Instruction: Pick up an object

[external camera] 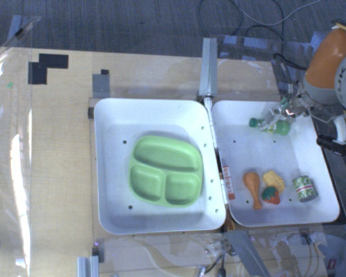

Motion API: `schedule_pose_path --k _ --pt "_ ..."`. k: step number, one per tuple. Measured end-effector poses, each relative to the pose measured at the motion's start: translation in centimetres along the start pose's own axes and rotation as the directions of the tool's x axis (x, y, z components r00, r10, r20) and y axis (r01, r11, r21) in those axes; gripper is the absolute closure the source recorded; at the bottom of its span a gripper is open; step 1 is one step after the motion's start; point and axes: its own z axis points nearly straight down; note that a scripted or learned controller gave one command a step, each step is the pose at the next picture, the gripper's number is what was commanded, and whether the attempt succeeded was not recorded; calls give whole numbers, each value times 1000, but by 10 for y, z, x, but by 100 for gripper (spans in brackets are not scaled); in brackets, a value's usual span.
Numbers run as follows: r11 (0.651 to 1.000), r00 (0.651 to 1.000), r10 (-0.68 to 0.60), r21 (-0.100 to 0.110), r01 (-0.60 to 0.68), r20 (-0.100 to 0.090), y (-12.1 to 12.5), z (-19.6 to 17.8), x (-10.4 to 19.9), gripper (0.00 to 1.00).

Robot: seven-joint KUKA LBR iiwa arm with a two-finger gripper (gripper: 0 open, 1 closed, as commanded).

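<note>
My gripper is at the far side of the right bin, low over a small green object that lies near the bin's back wall. The gripper covers the right part of that object. Towards the front of the same bin lie an orange spoon-shaped toy, a yellow corn piece, a red toy with a green top and a small green can. The grey arm with its orange band comes in from the right.
The left bin holds a light green divided plate. A metal divider post stands behind the seam between the bins. Cables lie on the floor beyond the bench.
</note>
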Motion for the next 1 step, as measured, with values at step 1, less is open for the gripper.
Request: schedule_pose_path --k 1 --pt "1000 1000 -7 0 7 3 1 -10 1 100"
